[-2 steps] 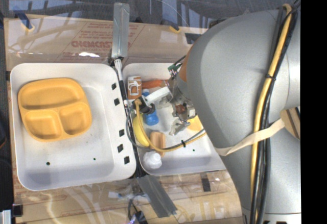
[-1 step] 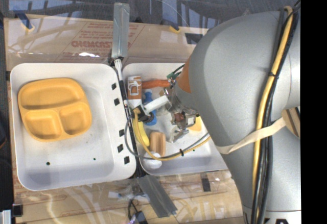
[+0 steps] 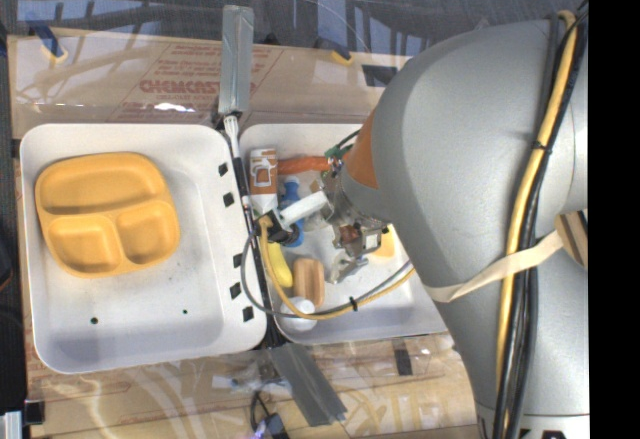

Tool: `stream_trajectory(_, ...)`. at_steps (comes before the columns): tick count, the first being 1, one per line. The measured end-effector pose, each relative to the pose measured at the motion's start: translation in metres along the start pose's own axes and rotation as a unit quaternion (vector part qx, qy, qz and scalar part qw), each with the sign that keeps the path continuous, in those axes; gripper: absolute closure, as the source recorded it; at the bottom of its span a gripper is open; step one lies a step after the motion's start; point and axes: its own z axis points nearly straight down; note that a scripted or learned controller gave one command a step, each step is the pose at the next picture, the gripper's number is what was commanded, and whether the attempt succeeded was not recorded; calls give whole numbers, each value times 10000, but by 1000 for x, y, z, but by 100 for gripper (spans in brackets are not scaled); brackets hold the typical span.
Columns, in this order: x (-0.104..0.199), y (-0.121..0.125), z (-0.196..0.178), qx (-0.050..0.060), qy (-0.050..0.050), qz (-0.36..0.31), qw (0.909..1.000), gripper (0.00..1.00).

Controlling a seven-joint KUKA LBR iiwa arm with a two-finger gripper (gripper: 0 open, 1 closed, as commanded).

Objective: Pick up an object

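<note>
1. Nearest our camera is the grey arm (image 3: 490, 187), a broad rounded body that covers the right side of the right bin (image 3: 345, 322) and hides whatever lies beneath it there.
2. We see the orange band (image 3: 362, 162) just above the wrist, and below it the gripper (image 3: 350, 242) lowered into the right bin, among the clutter. It hangs low, we judge, because a pick is being tried here.
3. We cannot tell whether the fingers are spread or pressed together; the metal parts at the wrist are too tangled with the objects around them to read, and we see nothing clearly pinched.
4. Candidates for the task sit at the left side of the right bin: a yellow banana-like piece (image 3: 277, 265), a tan bread-like block (image 3: 308, 280) just beside it, a blue item (image 3: 290, 197) higher up, a small brown-and-white carton (image 3: 263, 170) near the top corner, and an orange stick-like piece (image 3: 300, 165) beside that.
5. A white cylinder (image 3: 298, 212) lies tilted across the middle, close to the gripper.
6. In the left bin (image 3: 120, 327) rests a yellow divided plate (image 3: 105, 210), well apart from the gripper and lying flat.
7. Both bins sit side by side on the tabletop (image 3: 120, 77), so one reach can serve either.
</note>
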Motion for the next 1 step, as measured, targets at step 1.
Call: stream_trajectory(1, -26, -8, 1, -2, -3, -14, 10000, 0)
